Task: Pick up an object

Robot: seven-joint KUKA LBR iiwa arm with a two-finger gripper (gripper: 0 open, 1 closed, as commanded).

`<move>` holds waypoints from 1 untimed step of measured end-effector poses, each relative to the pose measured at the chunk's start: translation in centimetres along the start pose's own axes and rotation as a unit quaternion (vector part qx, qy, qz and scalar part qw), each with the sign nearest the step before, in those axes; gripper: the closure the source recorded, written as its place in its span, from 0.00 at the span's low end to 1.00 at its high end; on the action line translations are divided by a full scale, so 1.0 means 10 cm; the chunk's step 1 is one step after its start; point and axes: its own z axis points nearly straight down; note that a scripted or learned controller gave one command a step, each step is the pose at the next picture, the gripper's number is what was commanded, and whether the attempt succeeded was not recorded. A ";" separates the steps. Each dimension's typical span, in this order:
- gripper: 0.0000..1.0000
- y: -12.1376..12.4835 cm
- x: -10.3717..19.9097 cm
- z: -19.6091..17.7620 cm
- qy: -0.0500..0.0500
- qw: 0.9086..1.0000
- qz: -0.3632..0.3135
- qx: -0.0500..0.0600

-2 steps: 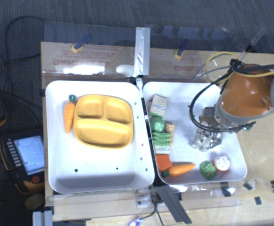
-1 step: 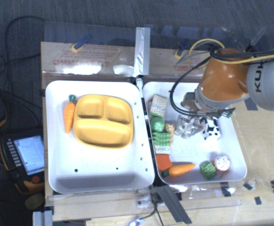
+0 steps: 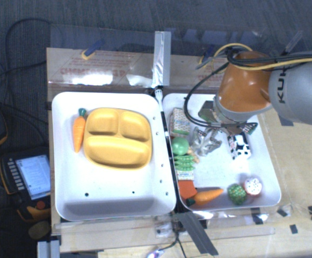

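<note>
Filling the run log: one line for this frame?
phase: reaching | pincer: over right bin, above green toys | grasp: none seen | left bin: yellow tray, carrot

Arm comes in from the right, grey link then the orange band [image 3: 244,87] sitting above the wrist, all angled down over the right bin [image 3: 268,160] near its back-left part. The gripper [image 3: 205,142] hangs just below that, metal fingers pointing down toward the bin's left half.

The worktop [image 3: 295,144] carries two shallow white bins touching side by side: left bin [image 3: 62,160] and right bin [image 3: 266,171].
</note>
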 end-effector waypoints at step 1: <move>1.00 0.58 0.89 -0.02 0.000 1.000 0.023 -0.001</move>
